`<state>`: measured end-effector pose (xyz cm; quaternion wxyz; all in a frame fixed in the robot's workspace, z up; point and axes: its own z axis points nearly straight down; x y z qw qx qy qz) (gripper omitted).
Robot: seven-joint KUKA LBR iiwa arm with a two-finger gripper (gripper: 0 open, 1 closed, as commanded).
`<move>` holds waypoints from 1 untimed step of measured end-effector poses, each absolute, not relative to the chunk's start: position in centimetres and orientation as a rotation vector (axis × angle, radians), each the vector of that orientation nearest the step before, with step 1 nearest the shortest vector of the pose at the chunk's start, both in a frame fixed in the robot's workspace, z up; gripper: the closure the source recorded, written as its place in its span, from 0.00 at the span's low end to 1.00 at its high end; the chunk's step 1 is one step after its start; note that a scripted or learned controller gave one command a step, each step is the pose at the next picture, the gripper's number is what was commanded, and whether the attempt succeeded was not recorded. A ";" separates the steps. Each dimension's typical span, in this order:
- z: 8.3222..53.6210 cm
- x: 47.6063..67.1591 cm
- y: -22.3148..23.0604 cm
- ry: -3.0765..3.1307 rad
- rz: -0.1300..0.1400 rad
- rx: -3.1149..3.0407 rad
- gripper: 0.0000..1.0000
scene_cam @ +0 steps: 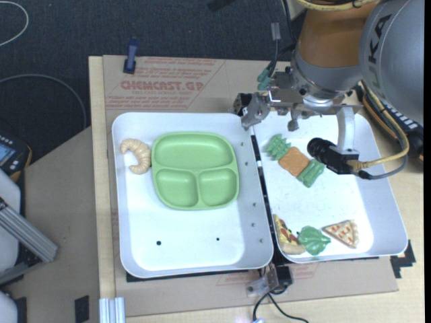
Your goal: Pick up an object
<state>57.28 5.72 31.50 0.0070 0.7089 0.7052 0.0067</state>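
My gripper (271, 117) hangs over the far left corner of the right bin (380, 200), open with nothing between its fingers. Just in front of it lies a toy with an orange middle and green leafy ends (293, 161). At the near edge of the right bin lie a pizza slice (341, 233), a green leaf piece (314, 239) and a small sandwich-like toy (285, 235). The left bin (135, 234) holds a green divided plate (195, 169) and a tan croissant (137, 155) at its left.
The grey and orange arm (337, 25) covers the top right and hides part of the right bin's far side. A black fitting with a cable (331, 155) hangs beside the orange-green toy. Both bins rest on a cardboard sheet (161, 79).
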 end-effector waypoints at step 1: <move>31.6 57.1 6.2 2.220 0.003 2.218 1.00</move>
